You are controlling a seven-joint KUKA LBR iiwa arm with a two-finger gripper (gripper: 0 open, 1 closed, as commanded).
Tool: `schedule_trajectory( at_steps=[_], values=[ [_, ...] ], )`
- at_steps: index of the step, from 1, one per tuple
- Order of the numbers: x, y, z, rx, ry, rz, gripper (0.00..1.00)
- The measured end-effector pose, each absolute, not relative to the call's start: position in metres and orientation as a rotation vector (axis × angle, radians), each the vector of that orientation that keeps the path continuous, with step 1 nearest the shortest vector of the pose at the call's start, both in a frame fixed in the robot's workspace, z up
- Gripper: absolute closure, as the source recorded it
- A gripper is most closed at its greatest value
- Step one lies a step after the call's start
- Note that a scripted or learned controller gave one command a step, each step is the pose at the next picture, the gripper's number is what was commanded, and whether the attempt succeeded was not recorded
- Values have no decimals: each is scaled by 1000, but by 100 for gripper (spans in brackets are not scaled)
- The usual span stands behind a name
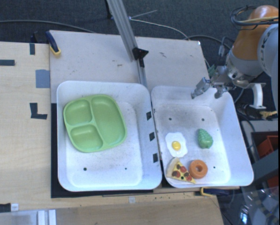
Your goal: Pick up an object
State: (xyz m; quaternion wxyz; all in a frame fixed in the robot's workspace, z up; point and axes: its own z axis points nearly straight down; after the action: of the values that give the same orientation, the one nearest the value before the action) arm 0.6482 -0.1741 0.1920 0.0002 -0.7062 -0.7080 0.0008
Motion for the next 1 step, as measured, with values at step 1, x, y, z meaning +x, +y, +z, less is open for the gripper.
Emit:
schedule_trajectory(
  at_steps=[1],
  values=[
    [648, -174, 192, -2219, -2224, 3, 0]
  ],
)
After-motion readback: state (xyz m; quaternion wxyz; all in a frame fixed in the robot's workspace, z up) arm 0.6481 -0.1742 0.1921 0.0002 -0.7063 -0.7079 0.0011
